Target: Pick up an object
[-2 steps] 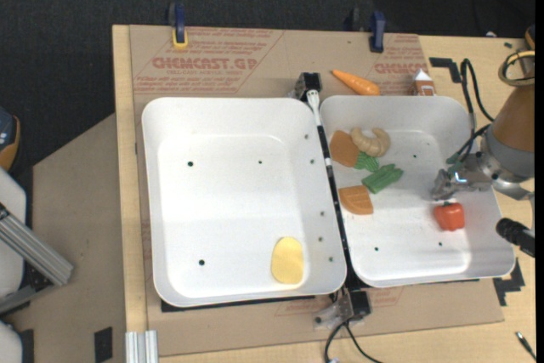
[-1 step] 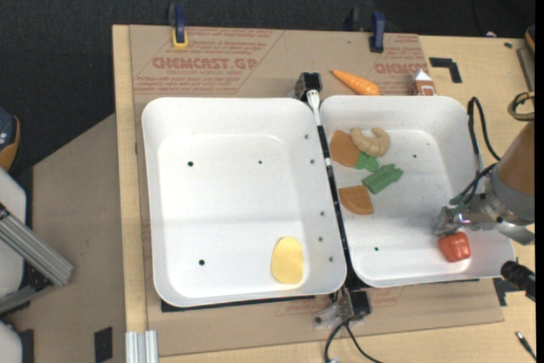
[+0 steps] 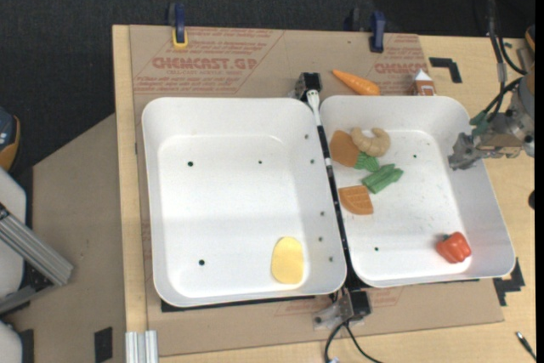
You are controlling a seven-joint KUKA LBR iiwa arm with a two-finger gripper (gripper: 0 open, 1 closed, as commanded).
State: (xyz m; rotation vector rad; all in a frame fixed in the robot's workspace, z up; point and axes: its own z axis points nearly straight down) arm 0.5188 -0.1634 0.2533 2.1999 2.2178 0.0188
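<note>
Since the arm comes in from the right, the gripper [image 3: 466, 150] sits over the right edge of the right bin [image 3: 425, 263], far half, with nothing seen in it; grip state can't be told, the tip is too small and blurred to say whether it is spread or closed. No target is named, so any loose item counts. Most candidates are in the right bin: a red piece [image 3: 455, 247] alone at the near right corner, an orange wedge [image 3: 357, 200] near the left wall, green pieces [image 3: 380, 175] just beyond it, and a brown round piece [image 3: 343, 148] touching a beige curled piece [image 3: 373, 139] at the far left. That far cluster is packed tight, so a grab there likely hits neighbours; the red piece stands well apart from the rest and looks the easier pick, though it lies close to the bin's corner wall. The left bin [image 3: 170, 183] holds one yellow oval [image 3: 287, 260] at its near right, well apart from the gripper. A carrot [image 3: 355, 82] and a small orange and white item [image 3: 422, 83] lie outside on the cardboard sheet [image 3: 221, 59] behind the right bin. Blue clamps [image 3: 178, 16] pin the sheet at the far edge, probably to stop it sliding. Pick judged not yet started
</note>
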